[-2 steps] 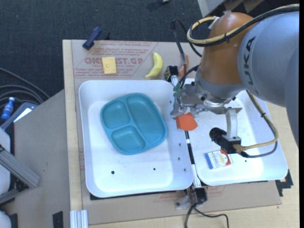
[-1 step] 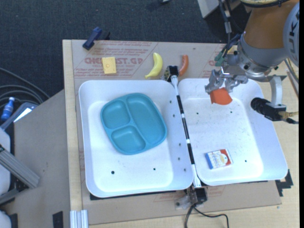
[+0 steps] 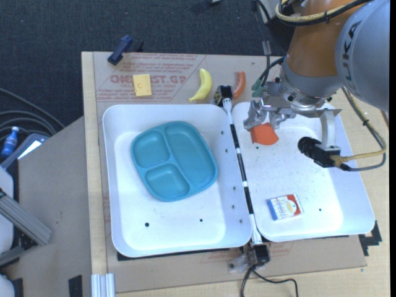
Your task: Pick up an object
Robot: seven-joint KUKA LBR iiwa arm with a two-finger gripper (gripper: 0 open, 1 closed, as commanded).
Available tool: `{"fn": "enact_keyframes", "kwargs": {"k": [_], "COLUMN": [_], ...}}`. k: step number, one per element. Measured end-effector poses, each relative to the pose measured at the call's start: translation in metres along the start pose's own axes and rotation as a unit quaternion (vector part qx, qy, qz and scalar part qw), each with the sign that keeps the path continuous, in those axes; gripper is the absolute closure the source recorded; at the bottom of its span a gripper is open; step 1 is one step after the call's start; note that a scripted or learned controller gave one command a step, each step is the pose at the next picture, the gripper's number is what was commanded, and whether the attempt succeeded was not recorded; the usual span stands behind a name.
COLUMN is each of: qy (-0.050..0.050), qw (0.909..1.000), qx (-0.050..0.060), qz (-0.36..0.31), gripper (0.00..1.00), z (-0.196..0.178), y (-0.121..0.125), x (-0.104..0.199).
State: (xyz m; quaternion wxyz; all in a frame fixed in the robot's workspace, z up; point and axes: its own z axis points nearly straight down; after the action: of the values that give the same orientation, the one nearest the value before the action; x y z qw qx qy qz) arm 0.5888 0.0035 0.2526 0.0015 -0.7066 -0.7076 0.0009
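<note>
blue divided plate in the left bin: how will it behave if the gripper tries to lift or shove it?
The blue divided plate looks like rigid moulded plastic, so probably stiff and light. It lies flat with a low rim, so a top-down pinch may slip. Pushed, it would likely slide across the left bin rather than tip.

two white bins (image 3: 124,228), one blue tray (image 3: 173,159), one banana (image 3: 202,85)

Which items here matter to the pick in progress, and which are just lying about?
In play:
- gripper, low in the right bin
- orange object just below it
- small red-and-blue box, another candidate

Lying about:
- blue divided plate in the left bin
- banana
- yellow block
</note>
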Motion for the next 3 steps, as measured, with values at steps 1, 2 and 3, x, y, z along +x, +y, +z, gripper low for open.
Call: {"fn": "enact_keyframes", "kwargs": {"k": [1,2,3], "qy": [0.000,0.000,-0.001], "qw": [1.0000,1.0000,1.0000], "qx": [0.000,0.000,-0.002], "qz": [0.000,0.001,0.001], "gripper": [1.00,1.00,1.00], "z": [-0.005,-0.012,-0.005], "y": [-0.060,-0.110,-0.067], "x": [0.020,-0.033,-0.051]}}
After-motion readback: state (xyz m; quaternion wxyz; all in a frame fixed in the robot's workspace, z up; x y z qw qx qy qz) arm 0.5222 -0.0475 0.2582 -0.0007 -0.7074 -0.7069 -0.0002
